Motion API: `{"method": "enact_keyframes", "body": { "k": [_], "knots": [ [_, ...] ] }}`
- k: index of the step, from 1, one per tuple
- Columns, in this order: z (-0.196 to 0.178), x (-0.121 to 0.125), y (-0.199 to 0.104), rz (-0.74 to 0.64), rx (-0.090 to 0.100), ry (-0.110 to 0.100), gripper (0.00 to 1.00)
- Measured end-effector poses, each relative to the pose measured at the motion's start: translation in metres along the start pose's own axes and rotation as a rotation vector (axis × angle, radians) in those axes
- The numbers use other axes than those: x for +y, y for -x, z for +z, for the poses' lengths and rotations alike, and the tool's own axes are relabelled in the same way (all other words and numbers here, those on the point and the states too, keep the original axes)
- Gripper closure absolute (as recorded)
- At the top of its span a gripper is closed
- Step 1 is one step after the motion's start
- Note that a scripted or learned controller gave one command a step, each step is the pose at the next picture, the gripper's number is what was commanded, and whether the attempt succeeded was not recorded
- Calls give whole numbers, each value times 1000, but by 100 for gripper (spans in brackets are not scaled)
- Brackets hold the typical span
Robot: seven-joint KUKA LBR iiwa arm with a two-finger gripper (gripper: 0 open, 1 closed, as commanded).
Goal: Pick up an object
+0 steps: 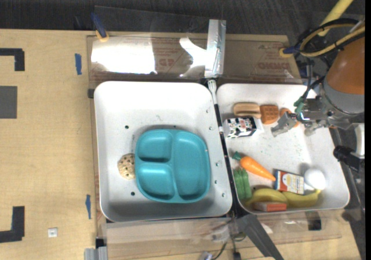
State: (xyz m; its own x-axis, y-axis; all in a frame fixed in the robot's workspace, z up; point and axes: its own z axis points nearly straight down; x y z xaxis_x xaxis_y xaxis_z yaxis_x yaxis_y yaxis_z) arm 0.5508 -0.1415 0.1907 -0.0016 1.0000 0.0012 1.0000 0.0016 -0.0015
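The right bin (pixel 339 163) holds several toy foods. At its back lie a tan bun (pixel 246 108) and an orange waffle piece (pixel 269 113), with a black-and-white carton (pixel 240 127) in front of them. Further forward are a carrot (pixel 256 167), a green piece (pixel 241 183), a banana (pixel 284 197), a small orange carton (pixel 288 182) and a white ball (pixel 316 179). My gripper (pixel 294 127) hangs over the back right of this bin, just right of the waffle piece. It is open, with nothing between its fingers (pixel 280 127).
The left bin (pixel 110 108) carries a teal divided plate (pixel 172 164) and a cookie (pixel 126 166) at the plate's left. A clear plastic sheet and a metal bracket (pixel 215 47) stand behind the bins. Yellow and black cables (pixel 324 39) hang at the back right.
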Motion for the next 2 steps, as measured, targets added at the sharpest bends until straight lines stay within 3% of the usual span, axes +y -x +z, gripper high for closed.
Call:
{"method": "enact_keyframes", "body": {
  "k": [1,2],
  "knots": [
    [4,66,-18,-99,-1,3,0],
    [93,93,38,-31,-5,10,0]
  ]
}}
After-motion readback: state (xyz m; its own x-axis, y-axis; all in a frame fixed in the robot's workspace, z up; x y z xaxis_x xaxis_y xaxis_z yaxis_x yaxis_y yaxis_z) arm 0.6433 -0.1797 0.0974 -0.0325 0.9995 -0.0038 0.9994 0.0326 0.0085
